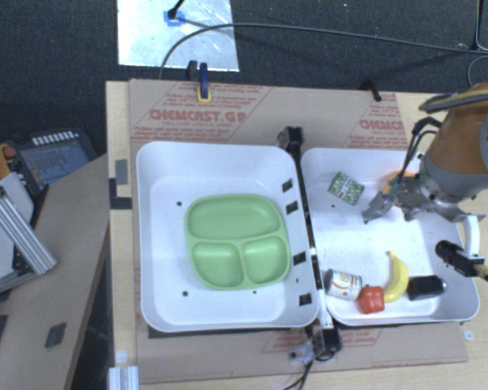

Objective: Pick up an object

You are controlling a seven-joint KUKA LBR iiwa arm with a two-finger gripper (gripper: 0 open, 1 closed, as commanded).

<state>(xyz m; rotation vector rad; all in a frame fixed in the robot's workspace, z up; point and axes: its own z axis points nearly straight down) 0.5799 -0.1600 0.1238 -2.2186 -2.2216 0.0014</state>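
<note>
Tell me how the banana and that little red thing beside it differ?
The banana is yellow, long and curved; the red object is red with a touch of orange, short and rounded. The banana stretches up into the bin's middle, while the red object sits lower, close to the front wall. The banana is clearly the bigger. Both lie in the right bin, right next to each other, near the front.

Gripper (380, 208) hovers in the right bin (342, 222), apparently near a green packet (345, 188).

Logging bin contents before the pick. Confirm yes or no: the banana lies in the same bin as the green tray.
No: the banana lies in the right bin, while the green tray sits in the left bin.
</note>
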